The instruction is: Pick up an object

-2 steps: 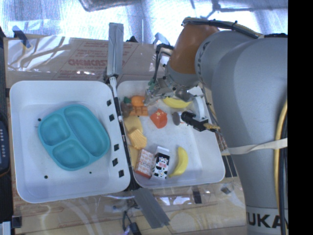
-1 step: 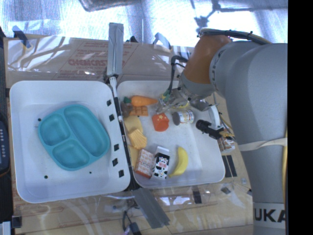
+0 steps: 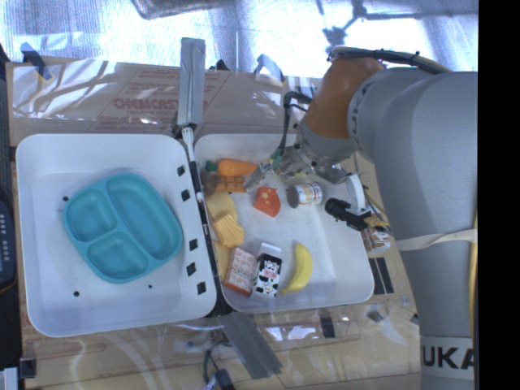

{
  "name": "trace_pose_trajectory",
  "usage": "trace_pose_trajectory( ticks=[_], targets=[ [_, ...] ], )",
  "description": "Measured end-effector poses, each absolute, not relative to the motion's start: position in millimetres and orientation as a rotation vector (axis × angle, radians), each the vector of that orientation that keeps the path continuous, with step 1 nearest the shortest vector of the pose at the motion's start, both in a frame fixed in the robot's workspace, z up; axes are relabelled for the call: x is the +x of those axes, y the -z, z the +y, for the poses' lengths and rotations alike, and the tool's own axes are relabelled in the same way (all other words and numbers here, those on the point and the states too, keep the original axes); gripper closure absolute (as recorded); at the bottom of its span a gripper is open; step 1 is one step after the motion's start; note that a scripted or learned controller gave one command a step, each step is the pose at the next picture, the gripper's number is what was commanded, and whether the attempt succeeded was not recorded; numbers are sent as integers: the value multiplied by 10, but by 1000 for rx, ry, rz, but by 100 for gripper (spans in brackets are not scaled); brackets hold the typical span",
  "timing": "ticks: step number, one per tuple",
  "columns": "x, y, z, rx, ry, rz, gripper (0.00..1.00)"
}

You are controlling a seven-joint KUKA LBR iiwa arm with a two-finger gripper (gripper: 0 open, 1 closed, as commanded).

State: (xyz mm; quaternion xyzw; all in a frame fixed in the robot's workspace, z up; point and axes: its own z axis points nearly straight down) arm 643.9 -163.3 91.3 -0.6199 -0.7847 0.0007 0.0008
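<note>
The tool (image 3: 272, 169) hangs low over the right bin (image 3: 357, 279), in its upper part, close to the bin's top edge. The arm (image 3: 406, 136) comes in from the right side, and its orange band (image 3: 337, 96) is above the wrist. The nearest things lie to the left of the tool and below it. The carrot (image 3: 236, 167) lies just left of the tool, near the top left corner of the bin, with its long axis running left to right, so it points almost at the tool. The red piece (image 3: 266, 201) lies just below the tool, and the small can (image 3: 307, 194) is just right of that piece, on its side. I judge that the carrot or the red piece is the likely target, because both are just beside the tool.

How the tool's parts stand I cannot tell, since they are small and blurred against the wrist. I see nothing clearly between them.

Further down in the same bin lie the banana (image 3: 301, 268), the milk carton (image 3: 268, 275) and the cracker (image 3: 241, 270), near the bottom edge and well apart from the tool. The left bin (image 3: 41, 299) carries a blue tray (image 3: 122, 226).
</note>
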Motion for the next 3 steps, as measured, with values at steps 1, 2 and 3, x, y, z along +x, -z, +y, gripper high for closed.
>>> trace_pose_trajectory(
  ticks=[1,2,3],
  targets=[
    [6449,-1010,-1629,-1942,-2,-2469,100],
    [6448,-1008,-1629,-1941,-3,-2469,0],
    [6476,-872,-1407,-1572,-31,-2685,0]
  ],
)
